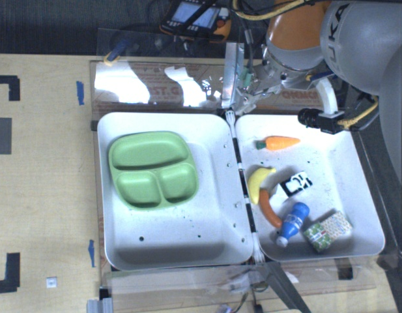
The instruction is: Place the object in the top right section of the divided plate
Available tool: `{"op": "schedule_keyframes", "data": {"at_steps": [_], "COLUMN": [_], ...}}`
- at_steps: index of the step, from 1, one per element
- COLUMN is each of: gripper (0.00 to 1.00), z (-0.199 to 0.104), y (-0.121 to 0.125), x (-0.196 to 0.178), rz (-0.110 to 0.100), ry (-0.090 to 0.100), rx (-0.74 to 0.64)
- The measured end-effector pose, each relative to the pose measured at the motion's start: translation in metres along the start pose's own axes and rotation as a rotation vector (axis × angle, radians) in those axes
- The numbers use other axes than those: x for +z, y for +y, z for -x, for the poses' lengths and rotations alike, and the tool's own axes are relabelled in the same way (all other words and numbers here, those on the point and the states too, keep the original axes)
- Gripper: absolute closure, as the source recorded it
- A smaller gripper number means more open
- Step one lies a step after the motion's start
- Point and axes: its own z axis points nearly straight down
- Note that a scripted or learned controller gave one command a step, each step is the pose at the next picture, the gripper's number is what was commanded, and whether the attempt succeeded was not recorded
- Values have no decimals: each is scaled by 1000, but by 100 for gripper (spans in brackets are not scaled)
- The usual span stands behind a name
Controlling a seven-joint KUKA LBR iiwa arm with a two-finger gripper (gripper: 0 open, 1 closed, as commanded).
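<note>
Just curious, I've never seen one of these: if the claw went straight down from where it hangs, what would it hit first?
Probably the rims where the two white bins meet, at their far end, not the toys. Depth is hard to judge.

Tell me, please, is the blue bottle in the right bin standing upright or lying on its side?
Lying on its side: the blue bottle stretches flat across the right bin floor, white cap pointing toward the lower left.

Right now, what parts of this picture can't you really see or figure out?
- Gripper: in the camera view it is small and lost in clutter and glare, so its fingers can't be read.
- Arm: cut off by the top and right edges.
- Black-and-white object: too small to identify.
- Green box: its print is too blurred to read.
- Hot dog: one end hidden under the blue bottle.
</note>
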Motion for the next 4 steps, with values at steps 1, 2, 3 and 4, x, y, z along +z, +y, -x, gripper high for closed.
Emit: {"op": "schedule_keyframes", "data": {"at_steps": [1, 2, 3, 4], "gripper": [0, 0, 0, 0], "z": [0, -52, -52, -52], "y": [0, 17, 17, 17], "x": [0, -63, -63, -63], "rz": [0, -7, -7, -7], "ry": [0, 3, 3, 3], "rx": [0, 176, 176, 176]}}
